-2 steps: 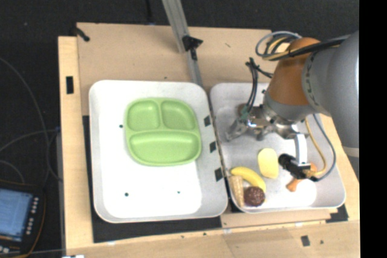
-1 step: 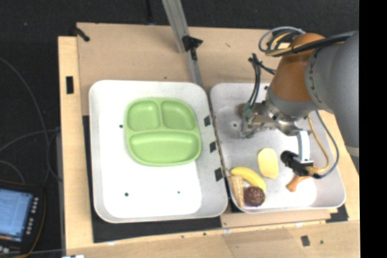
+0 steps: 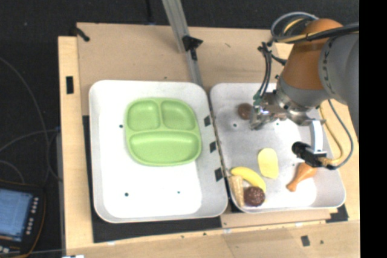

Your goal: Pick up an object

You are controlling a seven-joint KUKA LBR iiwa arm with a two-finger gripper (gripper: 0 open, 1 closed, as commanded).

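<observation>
On the desk point(image 3: 145, 51), the left bin point(image 3: 109, 190) carries a green divided plate point(image 3: 162, 132). In the right bin point(image 3: 236, 106), a small brown ball point(image 3: 244, 110) lies just left of the gripper point(image 3: 261, 118), whose state I cannot tell. Nearer lie a banana point(image 3: 248, 177), dark round piece point(image 3: 254, 196), yellow slice point(image 3: 268, 163) and orange carrot point(image 3: 300, 176).

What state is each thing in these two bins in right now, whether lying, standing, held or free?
Green three-compartment plastic plate: lying flat in the left bin, nothing in it.
Small brown round object: resting on the right bin floor, beside the gripper.
Pale yellow oval piece: lying flat, free.
Yellow banana: lying by the near left corner.
Dark red-brown ball: touching the banana.
Orange carrot-shaped toy: lying free.
</observation>
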